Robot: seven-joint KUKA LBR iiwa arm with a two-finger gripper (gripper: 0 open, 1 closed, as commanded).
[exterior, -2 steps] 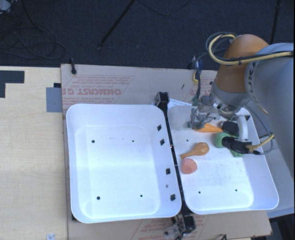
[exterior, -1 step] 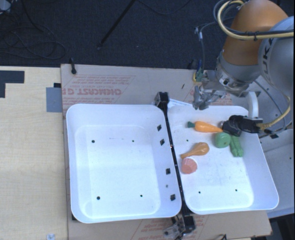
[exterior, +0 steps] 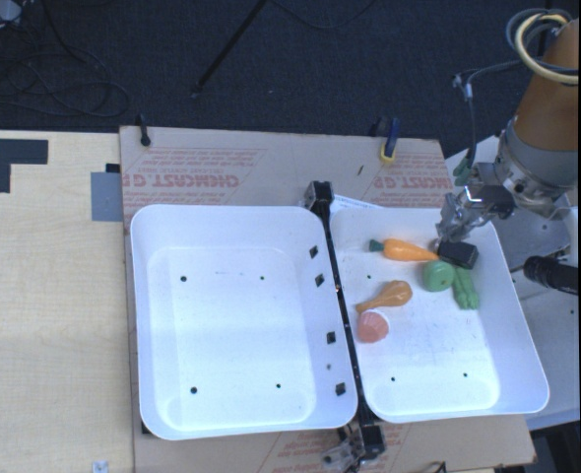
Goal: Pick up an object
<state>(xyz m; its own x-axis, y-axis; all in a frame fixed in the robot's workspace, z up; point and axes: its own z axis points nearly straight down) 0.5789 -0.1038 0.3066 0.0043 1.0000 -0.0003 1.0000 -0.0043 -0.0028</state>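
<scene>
We read reversed "CHEMCAST GP" print on the cardboard (exterior: pixel 187 177). Our gripper (exterior: pixel 455 242) hovers beside the carrot (exterior: pixel 407 250); its grip state we cannot tell.

Two bins side by side. In the right bin (exterior: pixel 507 382): carrot (exterior: pixel 409 250) farthest, pepper (exterior: pixel 452 282) right of it, drumstick (exterior: pixel 387 298) nearer, round piece (exterior: pixel 372 329) nearest. Left bin (exterior: pixel 153 264) alongside.

Orange carrot (exterior: pixel 407 250), green toy (exterior: pixel 451 282), tan drumstick (exterior: pixel 386 297), pinkish round piece (exterior: pixel 372 328), possibly food, right bin (exterior: pixel 507 387)
</scene>
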